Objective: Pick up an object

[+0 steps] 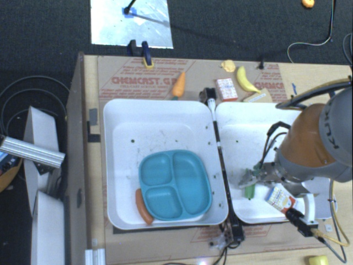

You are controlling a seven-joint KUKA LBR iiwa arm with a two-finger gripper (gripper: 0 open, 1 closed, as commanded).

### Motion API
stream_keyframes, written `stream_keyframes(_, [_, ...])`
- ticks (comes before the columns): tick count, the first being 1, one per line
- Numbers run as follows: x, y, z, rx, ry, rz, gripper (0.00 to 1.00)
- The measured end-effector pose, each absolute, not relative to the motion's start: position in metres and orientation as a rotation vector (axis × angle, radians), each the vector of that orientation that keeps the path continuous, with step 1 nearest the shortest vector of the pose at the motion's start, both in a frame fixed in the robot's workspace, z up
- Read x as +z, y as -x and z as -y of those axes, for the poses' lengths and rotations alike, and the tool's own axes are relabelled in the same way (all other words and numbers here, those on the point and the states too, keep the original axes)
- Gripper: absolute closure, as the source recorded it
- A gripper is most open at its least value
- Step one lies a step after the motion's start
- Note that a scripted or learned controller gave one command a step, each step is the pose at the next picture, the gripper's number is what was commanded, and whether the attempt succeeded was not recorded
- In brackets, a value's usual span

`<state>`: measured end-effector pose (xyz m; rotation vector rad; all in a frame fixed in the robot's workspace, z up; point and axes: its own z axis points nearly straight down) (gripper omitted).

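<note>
Lying low, small green object [250,191], right bin [242,131]

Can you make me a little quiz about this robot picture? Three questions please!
1. True or false: the blue divided plate lies in the left bin.
2. Which lies on the bench behind the bins: A) banana B) spoon C) cup?
3. What orange thing lies in the left bin beside the plate?

Key: 1 true. 2 A. 3 the hot dog, touching the plate's lower left edge.
</note>
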<state>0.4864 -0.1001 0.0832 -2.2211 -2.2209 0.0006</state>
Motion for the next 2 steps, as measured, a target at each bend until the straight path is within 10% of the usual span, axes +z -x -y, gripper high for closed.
stream_keyframes(1, [0.095, -0.488, 0.099, -0.005, 2.22, 2.224, 1.0])
stream_keyframes(2, [0.19, -0.54, 0.019, -0.018, 2.211, 2.243, 1.0])
